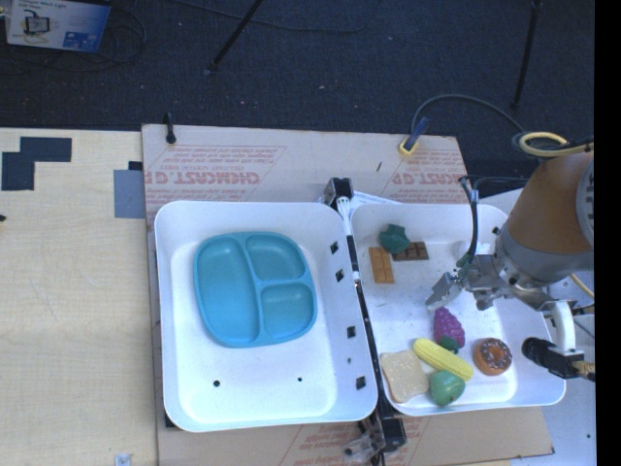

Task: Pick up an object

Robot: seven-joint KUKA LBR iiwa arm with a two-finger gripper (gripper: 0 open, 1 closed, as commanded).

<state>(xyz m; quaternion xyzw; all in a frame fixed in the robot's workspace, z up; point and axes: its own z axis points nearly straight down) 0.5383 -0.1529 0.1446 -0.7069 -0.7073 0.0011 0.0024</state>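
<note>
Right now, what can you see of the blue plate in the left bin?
The blue plate lies flat in the left bin, slightly above its centre. It looks like smooth light-blue plastic, a rounded rectangle with three compartments: one long at the left, two smaller at the right. All three look bare. It touches only the bin floor.

Open floor mid right bin (412, 289), toys crowding near edge (446, 362)

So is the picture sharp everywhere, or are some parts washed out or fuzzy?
Camera view: the white bins are bright, nearly washed out; the small toys, such as the purple grapes, look soft and low in detail; the floor behind the bench is dark; the arm at the right edge looks slightly blurred.
</note>
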